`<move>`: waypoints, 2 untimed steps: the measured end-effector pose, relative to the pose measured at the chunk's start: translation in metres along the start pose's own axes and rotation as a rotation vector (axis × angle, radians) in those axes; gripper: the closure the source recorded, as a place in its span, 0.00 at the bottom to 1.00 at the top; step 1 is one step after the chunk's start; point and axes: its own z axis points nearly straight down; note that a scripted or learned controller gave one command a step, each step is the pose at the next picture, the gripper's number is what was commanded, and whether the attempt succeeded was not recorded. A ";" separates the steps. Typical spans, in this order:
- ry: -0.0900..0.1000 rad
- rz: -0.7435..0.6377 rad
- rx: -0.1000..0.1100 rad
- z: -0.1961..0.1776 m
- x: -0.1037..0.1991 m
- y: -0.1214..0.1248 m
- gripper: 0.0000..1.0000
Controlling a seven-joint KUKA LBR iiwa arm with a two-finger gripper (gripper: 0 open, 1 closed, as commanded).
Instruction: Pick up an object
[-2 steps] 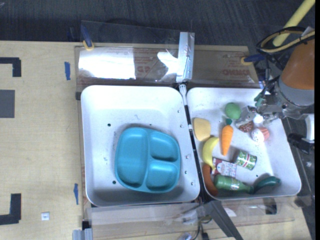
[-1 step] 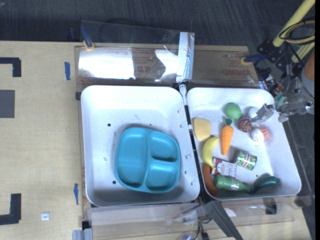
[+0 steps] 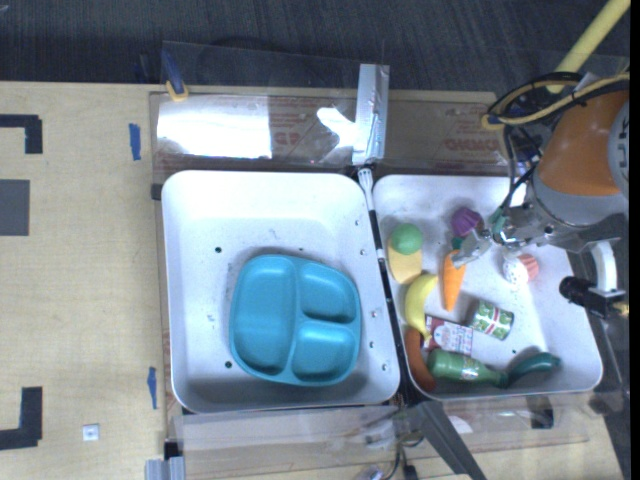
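So the tool (image 3: 497,230) is hanging low over the back of the right bin (image 3: 585,368), and honestly I can't tell what state it's in from this angle. Closest thing is the carrot (image 3: 453,280), just to its left and nearer the front edge, long axis running roughly front-to-back, with the purple piece (image 3: 465,220) right beside the tool too. Count-wise: two bins on the counter (image 3: 70,298), one blue divided tray (image 3: 295,318) in the left bin (image 3: 200,208), and one each of carrot, purple piece, green ball (image 3: 405,239), banana (image 3: 420,298), green can (image 3: 492,320) and green bottle (image 3: 465,369).
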 end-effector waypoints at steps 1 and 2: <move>-0.005 -0.143 -0.010 0.044 0.049 -0.005 0.00; -0.006 -0.141 -0.016 0.032 0.048 -0.003 1.00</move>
